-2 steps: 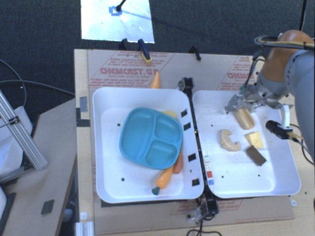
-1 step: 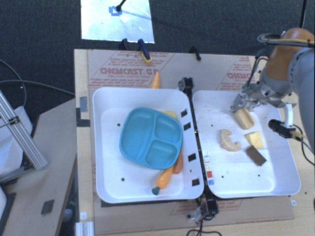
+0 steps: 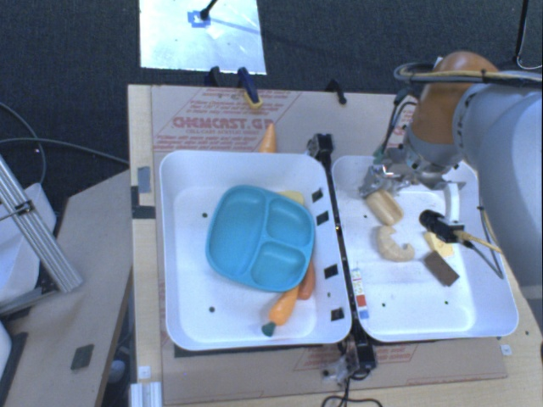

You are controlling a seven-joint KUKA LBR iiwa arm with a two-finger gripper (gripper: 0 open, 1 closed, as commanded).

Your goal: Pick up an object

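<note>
The gripper (image 3: 379, 179) is low in the right bin (image 3: 488, 312), just above a tan bread roll (image 3: 383, 207). I cannot tell its grip.

We read a robotics lab | tabletop (image 3: 144, 312) with two white bins (image 3: 182, 312) | aluminium framing (image 3: 34, 227) at nine o'clock | loose cables (image 3: 51, 147) | dark carpet (image 3: 68, 41)

Pincer (image 3: 378, 179) low over right bin (image 3: 488, 312), just above tan bread roll (image 3: 383, 207).
</note>
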